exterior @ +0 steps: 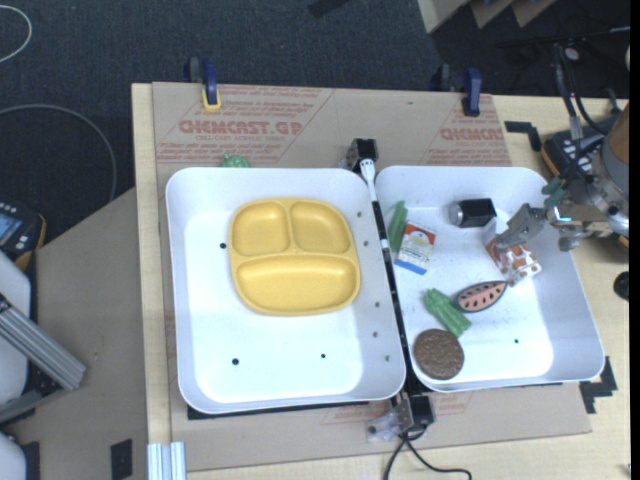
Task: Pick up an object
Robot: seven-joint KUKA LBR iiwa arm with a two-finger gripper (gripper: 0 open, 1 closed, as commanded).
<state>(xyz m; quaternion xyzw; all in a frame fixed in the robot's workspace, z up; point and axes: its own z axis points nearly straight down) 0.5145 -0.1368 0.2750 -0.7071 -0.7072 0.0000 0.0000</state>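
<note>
At 3 o'clock of the right bin, the pincer is hovering over a small red-and-white packet, likely the pick target, jaw opening impossible to tell, nothing visibly gripped.

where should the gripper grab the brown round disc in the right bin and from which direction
A guess: take the brown round disc across its rim, coming straight down from above. It lies flat in the near-left corner of the right bin, with the bin wall close on two sides, so a sideways approach looks blocked. The green piece lies close behind it.
</note>
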